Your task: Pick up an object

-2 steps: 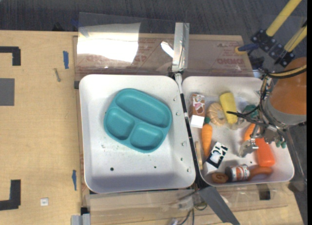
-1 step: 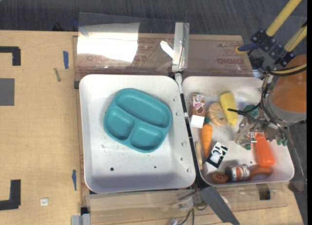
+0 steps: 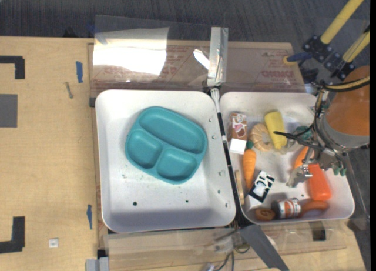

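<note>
The right bin (image 3: 346, 211) holds several toy food items. Among them are a yellow piece (image 3: 274, 127), a tan bun (image 3: 259, 137), a carrot (image 3: 249, 167), a black-and-white box (image 3: 262, 186), a small can (image 3: 289, 208) and an orange bottle (image 3: 319, 185). My gripper (image 3: 302, 171) is low inside this bin at its right side, just left of the orange bottle and above the can. The wrist and cables hide what lies right under it. The arm's orange band (image 3: 350, 114) sits above it.
The left bin (image 3: 111, 199) carries a teal divided plate (image 3: 166, 144). A small red-and-white packet (image 3: 238, 124) and a white tag (image 3: 237, 146) lie by the divider between the bins. A brown round piece (image 3: 264, 213) sits at the right bin's front edge.
</note>
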`<move>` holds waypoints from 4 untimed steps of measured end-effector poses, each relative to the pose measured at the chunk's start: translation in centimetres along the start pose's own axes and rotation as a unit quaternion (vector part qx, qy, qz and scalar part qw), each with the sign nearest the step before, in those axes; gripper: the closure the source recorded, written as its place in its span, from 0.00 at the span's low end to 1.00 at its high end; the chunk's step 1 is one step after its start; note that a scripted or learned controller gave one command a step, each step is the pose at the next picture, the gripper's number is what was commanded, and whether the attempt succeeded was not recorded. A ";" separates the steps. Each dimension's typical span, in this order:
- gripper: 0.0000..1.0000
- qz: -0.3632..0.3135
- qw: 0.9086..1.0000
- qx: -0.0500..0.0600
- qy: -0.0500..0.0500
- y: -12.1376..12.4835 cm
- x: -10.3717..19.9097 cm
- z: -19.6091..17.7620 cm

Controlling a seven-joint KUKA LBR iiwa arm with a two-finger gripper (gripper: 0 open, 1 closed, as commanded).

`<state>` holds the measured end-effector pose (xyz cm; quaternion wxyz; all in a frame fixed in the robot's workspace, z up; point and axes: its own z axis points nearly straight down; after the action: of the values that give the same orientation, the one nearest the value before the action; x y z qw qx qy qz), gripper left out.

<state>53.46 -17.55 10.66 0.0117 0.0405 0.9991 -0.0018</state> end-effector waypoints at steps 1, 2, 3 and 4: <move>0.00 -0.016 1.000 0.000 0.005 6.9 -1.1 1.7; 1.00 -0.016 1.000 0.001 0.001 6.9 -1.4 0.7; 1.00 -0.035 0.999 0.000 0.007 -2.5 -1.1 -14.5; 0.00 -0.037 0.999 -0.002 0.011 -2.2 -0.9 -14.0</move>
<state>53.90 -19.71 24.70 0.0006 0.0034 1.0000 0.0005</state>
